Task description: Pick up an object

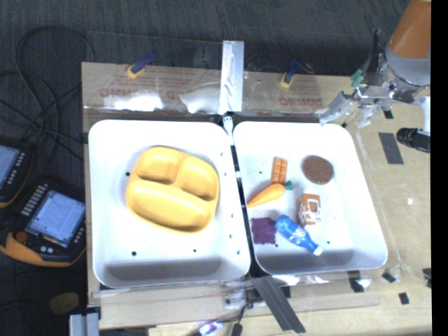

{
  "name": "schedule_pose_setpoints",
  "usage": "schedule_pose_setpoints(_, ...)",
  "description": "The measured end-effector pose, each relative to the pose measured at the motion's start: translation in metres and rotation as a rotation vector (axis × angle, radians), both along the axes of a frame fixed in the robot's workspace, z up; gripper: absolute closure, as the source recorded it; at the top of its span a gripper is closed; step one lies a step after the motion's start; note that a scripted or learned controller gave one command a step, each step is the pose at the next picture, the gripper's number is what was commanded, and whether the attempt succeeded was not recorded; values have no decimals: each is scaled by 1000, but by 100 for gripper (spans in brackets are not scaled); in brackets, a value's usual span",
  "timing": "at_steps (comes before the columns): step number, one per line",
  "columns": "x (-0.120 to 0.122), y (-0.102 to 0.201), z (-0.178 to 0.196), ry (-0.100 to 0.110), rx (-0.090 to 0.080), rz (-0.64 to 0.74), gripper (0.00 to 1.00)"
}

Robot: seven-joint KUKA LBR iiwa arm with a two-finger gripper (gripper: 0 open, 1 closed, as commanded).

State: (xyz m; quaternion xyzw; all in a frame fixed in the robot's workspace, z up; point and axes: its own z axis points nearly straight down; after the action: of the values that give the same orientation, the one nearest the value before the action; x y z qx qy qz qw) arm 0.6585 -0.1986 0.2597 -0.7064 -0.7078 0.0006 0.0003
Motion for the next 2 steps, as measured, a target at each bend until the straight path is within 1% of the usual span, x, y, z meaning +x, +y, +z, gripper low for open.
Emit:
schedule_pose_setpoints(1, 4, 27, -153, -1, -1, 181, 0)
schedule_pose_setpoints(2, -69, 34, -162, -29, -13, 426, 0)
